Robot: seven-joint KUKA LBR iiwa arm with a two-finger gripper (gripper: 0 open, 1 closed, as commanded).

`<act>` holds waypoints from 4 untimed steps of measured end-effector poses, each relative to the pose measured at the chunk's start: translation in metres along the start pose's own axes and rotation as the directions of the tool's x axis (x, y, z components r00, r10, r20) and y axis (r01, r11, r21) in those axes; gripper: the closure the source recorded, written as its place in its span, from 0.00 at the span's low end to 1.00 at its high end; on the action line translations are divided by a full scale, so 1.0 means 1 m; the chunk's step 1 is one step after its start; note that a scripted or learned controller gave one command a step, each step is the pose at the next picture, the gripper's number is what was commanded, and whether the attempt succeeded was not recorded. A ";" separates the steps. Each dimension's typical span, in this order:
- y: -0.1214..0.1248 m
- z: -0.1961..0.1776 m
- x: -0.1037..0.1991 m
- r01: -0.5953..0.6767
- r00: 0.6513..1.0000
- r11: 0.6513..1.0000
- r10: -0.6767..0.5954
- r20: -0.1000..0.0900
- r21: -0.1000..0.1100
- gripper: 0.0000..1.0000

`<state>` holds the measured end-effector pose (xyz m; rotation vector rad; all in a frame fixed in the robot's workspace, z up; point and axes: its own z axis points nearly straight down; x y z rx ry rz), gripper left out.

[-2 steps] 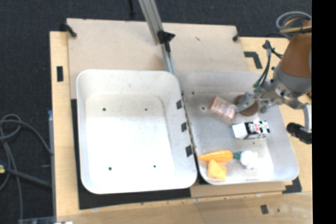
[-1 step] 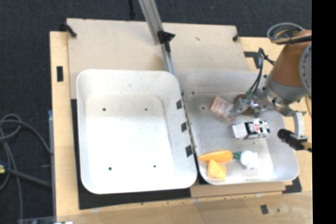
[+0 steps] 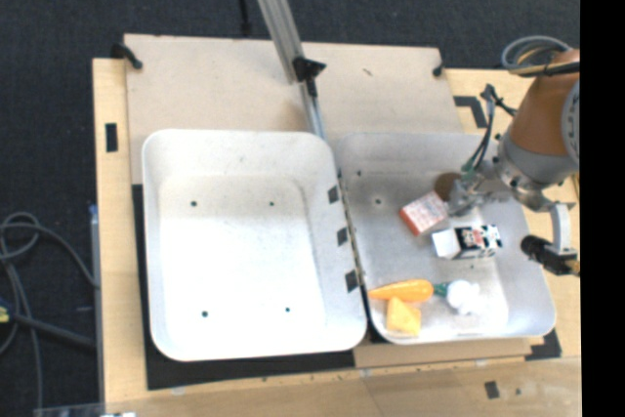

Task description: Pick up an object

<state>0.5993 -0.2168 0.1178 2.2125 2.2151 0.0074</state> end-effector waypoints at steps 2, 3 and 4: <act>0.019 -0.097 -0.009 0.006 1.000 1.000 -0.006 -0.001 0.004 1.00; 0.021 -0.140 -0.010 0.006 1.000 1.000 -0.006 -0.002 0.005 1.00; 0.021 -0.131 0.041 0.004 1.000 1.000 -0.004 -0.003 0.010 1.00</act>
